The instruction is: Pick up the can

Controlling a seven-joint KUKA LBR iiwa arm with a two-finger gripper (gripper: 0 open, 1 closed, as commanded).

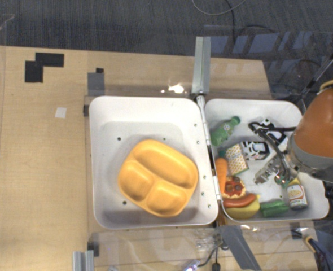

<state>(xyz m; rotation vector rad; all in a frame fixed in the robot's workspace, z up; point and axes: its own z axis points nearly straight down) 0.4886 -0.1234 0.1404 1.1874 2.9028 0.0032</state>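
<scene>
Two white bins (99, 151) sit on the counter (36, 168); the left holds one yellow tray (158, 176). One small can (297, 195), yellow-labelled, stands upright near the claw (271, 171), whose state I cannot tell.

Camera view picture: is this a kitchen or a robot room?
Probably a robot lab, not a kitchen: a robot arm reaches over two white bins on a workbench, with toy food and loose cables around.

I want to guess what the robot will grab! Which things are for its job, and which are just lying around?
For the job:
can
gripper, above the can's bin

Just lying about:
yellow tray
green bottle
carrot
banana
green pepper
</scene>
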